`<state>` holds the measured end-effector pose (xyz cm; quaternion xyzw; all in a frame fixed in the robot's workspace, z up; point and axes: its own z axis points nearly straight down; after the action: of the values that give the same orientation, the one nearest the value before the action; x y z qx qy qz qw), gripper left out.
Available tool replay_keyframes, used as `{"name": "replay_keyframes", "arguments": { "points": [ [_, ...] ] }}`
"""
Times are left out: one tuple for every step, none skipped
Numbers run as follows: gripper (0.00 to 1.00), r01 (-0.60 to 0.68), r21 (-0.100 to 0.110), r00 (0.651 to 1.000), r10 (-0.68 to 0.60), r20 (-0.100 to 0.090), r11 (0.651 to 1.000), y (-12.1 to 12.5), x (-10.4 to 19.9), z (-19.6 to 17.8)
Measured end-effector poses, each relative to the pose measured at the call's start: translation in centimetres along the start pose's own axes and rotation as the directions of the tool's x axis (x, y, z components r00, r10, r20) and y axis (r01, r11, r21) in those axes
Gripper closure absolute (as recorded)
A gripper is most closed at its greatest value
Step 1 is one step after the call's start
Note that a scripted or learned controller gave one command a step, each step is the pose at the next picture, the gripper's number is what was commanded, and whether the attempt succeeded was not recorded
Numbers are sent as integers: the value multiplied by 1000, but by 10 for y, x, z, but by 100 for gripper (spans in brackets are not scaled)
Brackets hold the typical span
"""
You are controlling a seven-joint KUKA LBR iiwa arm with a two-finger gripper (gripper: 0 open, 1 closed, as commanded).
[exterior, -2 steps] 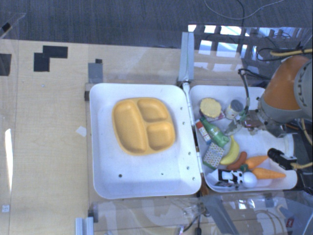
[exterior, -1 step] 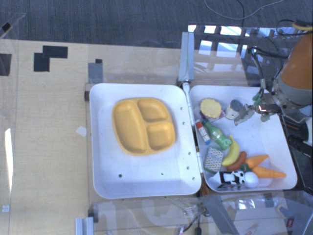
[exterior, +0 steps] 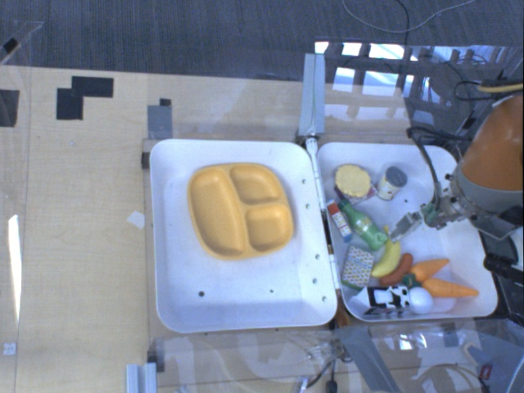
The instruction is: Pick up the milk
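Milk (exterior: pixel 386 299): front edge of right bin (exterior: pixel 483 305). Gripper (exterior: pixel 407 224): above it, near, apart; finger state indeterminable.

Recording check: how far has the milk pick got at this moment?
Done: nothing visible; the milk carton lies in the right bin near its front edge. In hand: the gripper hangs above the green bottle and banana. Left: reaching the milk, grasping, lifting.
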<state>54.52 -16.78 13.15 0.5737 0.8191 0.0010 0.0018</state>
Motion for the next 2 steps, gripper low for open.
{"name": "replay_keyframes", "arguments": {
  "points": [
    [0,83,-4,997,-83,3,997,33,-37,2],
    [0,3,-5,1000,-3,3,1000,37,-44,2]
  ]
}}
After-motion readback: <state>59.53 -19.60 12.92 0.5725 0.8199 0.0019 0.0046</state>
